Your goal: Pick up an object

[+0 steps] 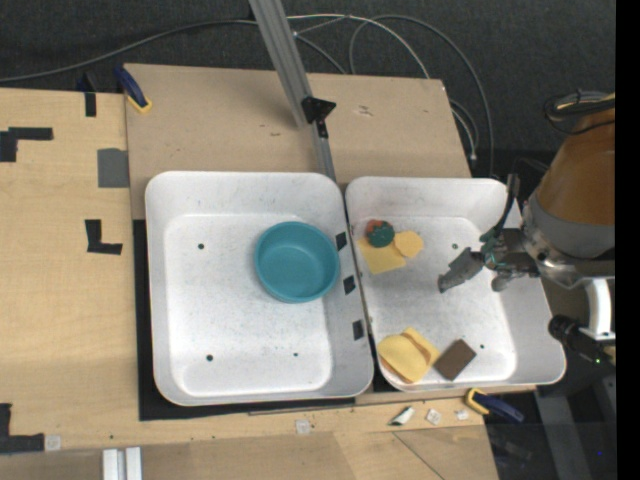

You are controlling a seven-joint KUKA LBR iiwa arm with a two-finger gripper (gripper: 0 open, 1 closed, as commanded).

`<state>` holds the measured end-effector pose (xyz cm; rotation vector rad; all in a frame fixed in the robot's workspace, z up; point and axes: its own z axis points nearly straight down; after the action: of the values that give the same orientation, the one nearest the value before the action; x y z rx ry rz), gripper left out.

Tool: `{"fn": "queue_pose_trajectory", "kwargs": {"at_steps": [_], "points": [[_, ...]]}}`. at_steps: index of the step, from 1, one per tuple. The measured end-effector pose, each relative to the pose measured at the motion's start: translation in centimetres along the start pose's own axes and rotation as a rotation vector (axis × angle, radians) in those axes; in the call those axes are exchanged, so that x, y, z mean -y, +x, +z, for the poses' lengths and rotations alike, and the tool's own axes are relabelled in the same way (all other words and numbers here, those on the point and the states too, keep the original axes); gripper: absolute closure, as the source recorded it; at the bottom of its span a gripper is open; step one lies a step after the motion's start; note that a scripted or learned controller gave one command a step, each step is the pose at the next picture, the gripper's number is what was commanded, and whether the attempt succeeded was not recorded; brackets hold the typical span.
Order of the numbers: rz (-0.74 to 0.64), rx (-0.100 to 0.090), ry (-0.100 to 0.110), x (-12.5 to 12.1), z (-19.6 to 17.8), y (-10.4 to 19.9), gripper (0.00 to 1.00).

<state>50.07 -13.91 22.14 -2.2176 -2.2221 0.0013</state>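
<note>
hovering over the right-hand part of the right white bin (520, 268), the grey two-finger gripper (478, 270) is reaching in from the arm's side with its two dark fingers spread apart and nothing between them. one finger is pointing down-left toward the bin's middle; the other is sitting nearer the wrist. it seems to be touching nothing, though whether the tips are resting on the floor is hard to judge from this slant.

starting nearest the camera, a pale yellow soft-looking wedge (406, 355) is lying by the front wall of that bin, with a small dark brown flat block (456, 359) just beside it on the right. both are sitting close to the wall, which would probably be crowding a finger trying to close there.

further back, well apart from those, a yellow flat piece (385, 257) and a rounder yellow lump (408, 243) are resting together near the left wall, with a small red and teal ball-like item (379, 233) touching them on the far side. this cluster is tight, so singling one out looks awkward.

in the left white bin (180, 358) a teal round plastic bowl (296, 261) is standing upright, alone.

no object is lifted yet; the open gripper is sitting between the two groups, and i judge it is choosing or approaching a target.
</note>
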Motion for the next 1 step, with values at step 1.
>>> {"fn": "queue_pose_trajectory", "kwargs": {"at_steps": [1], "points": [[0.0, 0.0, 0.0, 0.0, 0.0, -0.01, 0.0]]}}
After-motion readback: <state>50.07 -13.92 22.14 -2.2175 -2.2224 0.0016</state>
